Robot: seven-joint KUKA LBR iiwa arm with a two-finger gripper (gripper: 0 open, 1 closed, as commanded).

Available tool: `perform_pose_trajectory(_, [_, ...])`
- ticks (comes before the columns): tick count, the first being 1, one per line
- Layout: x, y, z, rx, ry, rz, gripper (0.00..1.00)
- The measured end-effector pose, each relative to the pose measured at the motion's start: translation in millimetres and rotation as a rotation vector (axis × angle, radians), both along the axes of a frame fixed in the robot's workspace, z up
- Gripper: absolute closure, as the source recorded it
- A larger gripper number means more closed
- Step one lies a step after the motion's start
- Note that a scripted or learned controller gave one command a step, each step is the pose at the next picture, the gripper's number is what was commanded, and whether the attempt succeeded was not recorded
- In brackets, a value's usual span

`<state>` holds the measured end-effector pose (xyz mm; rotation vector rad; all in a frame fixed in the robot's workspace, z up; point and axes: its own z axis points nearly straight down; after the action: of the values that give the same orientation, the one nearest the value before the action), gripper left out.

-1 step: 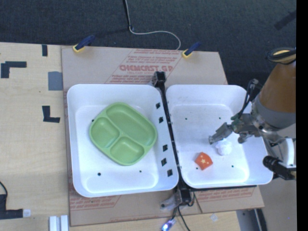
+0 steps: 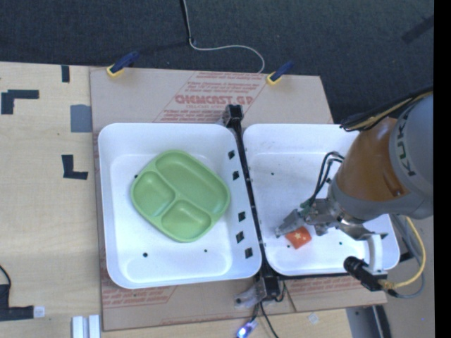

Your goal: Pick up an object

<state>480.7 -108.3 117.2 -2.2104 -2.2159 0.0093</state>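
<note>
The gripper (image 2: 294,225) hangs low in the right bin (image 2: 282,146), just beside a small orange block (image 2: 299,238) at its near side — jaw state I cannot tell. A closure off-centre could nudge the block away — a miss.

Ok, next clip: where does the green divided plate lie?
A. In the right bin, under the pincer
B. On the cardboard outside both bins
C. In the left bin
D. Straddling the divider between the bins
C: the green divided plate lies flat inside the left bin, apart from the central divider; the pincer is over the right bin.
</note>
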Motion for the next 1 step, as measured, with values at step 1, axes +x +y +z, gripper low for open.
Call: perform_pose_trajectory(1, [1.5, -1.8, 15.5, -0.002, -0.007, -0.001, 1.0])
